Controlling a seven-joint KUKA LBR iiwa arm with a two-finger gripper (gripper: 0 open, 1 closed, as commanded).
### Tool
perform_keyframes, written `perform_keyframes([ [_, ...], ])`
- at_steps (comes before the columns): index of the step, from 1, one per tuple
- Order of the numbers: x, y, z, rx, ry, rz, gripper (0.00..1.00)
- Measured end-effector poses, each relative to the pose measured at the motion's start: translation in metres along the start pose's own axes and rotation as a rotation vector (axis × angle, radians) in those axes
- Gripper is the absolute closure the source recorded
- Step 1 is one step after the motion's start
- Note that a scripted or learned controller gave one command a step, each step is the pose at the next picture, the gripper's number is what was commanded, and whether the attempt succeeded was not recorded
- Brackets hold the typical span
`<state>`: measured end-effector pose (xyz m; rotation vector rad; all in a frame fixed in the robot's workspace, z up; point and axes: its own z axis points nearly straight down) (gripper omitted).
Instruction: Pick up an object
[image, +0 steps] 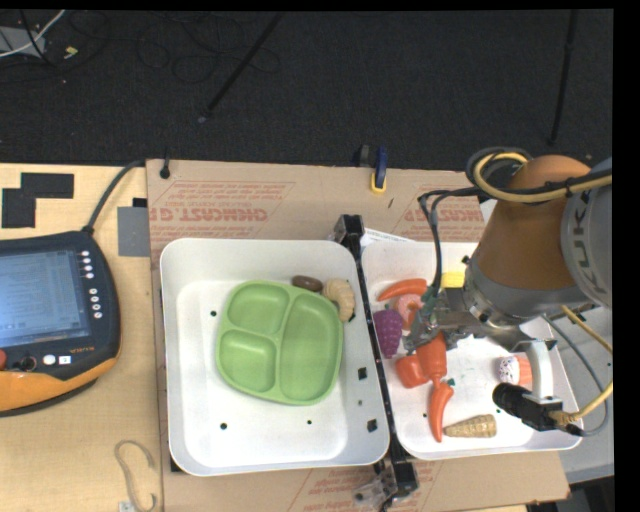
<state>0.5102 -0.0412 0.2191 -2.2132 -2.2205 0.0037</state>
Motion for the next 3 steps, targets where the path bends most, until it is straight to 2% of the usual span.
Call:
perform_keyframes([
  [1, 0.006, -0.012, -0.005, -0.001, -0.001, 0.003, 1.0],
  [2, -0.012, -0.009, -0.011, -0.003, -0.003, 0.004, 1.0],
  [3, 0.001, -0.012, 0.001, -0.001, -0.002, 0.003, 1.0],
])
